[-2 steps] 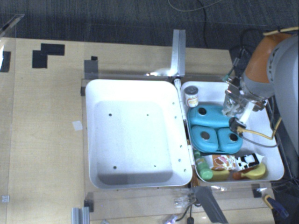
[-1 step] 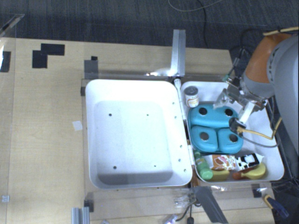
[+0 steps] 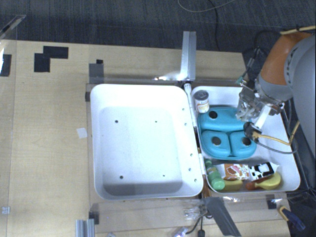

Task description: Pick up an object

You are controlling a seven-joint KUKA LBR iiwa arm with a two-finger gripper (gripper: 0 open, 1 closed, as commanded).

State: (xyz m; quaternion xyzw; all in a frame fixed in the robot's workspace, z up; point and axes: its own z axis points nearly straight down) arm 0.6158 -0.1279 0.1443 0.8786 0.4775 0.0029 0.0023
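— Bins first, please: what is in each of them?

— Two shallow white bins stand side by side on the wooden bench [image 3: 44, 147]. The left bin [image 3: 143, 142] shows its white floor with a few small dark dots. The right bin [image 3: 291, 174] is crowded. A small jar [image 3: 201, 101] with a pale lid stands in its far left corner. A big turquoise plastic piece [image 3: 224, 135] with dark round holes covers the middle of this bin. Along the near edge lie a green object [image 3: 215, 181] in the near left corner, a flat packet [image 3: 247, 172] with a black and white picture, and a yellow object [image 3: 270, 181] toward the near right corner.

— Where is the pincer, and what does it do?

— The grey arm [image 3: 291, 68] with the orange band comes in over the far right corner of the right bin. The pincer [image 3: 249, 113] hangs above the right end of the turquoise piece. I cannot tell if its fingers are spread or pressed together; they are too small and blurred. Nothing is visible between them.

— Where do the objects lie relative to it?

— The turquoise piece is directly under it and reaches to the left. The jar is to the left, near the dividing edge. The packet and the yellow object lie toward the near edge, well apart from the pincer.
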